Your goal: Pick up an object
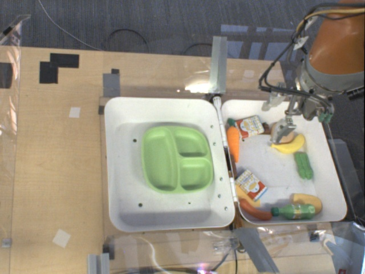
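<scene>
A green tray (174,159) with three compartments lies in the middle of the left bin (122,210). Black patches (56,66) mark the bench (51,170) near its far left corner. Two pale squares (74,112), perhaps tape, lie by its left edge.

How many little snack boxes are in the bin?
2. One box lies at the right bin's top, beside the carrot; the other box lies lower, near the sausage.
</scene>
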